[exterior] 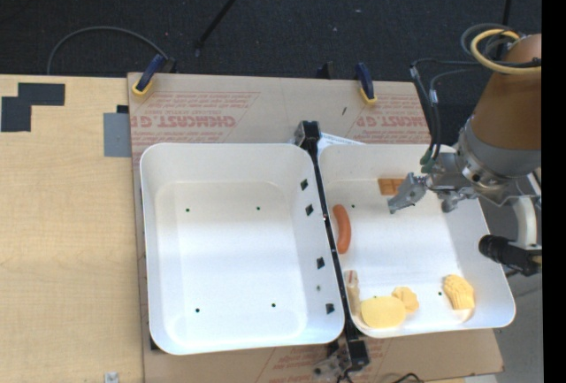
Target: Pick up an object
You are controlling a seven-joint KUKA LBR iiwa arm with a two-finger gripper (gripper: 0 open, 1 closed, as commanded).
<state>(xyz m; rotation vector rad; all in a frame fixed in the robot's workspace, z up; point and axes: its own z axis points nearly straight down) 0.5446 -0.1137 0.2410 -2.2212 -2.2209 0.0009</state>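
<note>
My gripper (427,198) hangs over the back of the right bin (416,235), open, with nothing between its fingers. Its left finger (403,195) is close beside a small orange-brown square piece (388,187) near the bin's back wall. An orange sausage-shaped piece (341,228) lies by the divider. Along the front of the bin sit a round yellow piece (382,312), a small yellow lump (406,296), a corn cob (458,291) and a pale strip (353,287).
The left bin (177,187) stands next to the right one, and a black clip rail (320,222) runs between them. The arm's body (508,116) looms over the right bin's back right corner. Two clamps (364,82) hold the cardboard at the back.
</note>
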